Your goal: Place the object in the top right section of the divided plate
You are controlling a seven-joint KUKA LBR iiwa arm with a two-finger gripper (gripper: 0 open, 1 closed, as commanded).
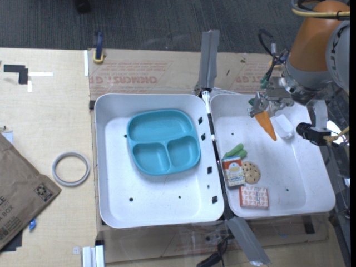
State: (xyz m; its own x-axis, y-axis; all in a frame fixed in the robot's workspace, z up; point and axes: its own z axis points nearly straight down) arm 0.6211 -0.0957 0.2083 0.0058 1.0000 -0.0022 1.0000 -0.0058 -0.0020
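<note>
Far left on the bench we see a brown cardboard box [19, 196] and a roll of tape [70, 168], both outside the bins and irrelevant. Next, the left bin [105, 166] holds the blue divided plate [163, 141], lying flat near the bin's upper middle; it has one long section along the top and two smaller ones below, and all of them look bare. The top right target reads to us as the right end of that upper section, though the plate sits a bit rotated, so we flag that as a judgement. Moving right, the right bin [300, 188] holds a green toy vegetable [234, 151], a small carton [233, 172], a cookie [251, 172] and a patterned packet [254, 196], clustered in its lower left part. Above them hangs the carrot [266, 124], the object for this task, with its thick end up at the gripper [260, 107] and its point slanting down and right. The carrot appears pinched at its top between narrowly set fingers and lifted off the bin floor, so we call it held. Key relation: the plate lies left and slightly below the gripper in the view, across the wall between the bins. We judge the coming move to be a leftward carry over that wall, and the dangling tip needs clearance.
</note>
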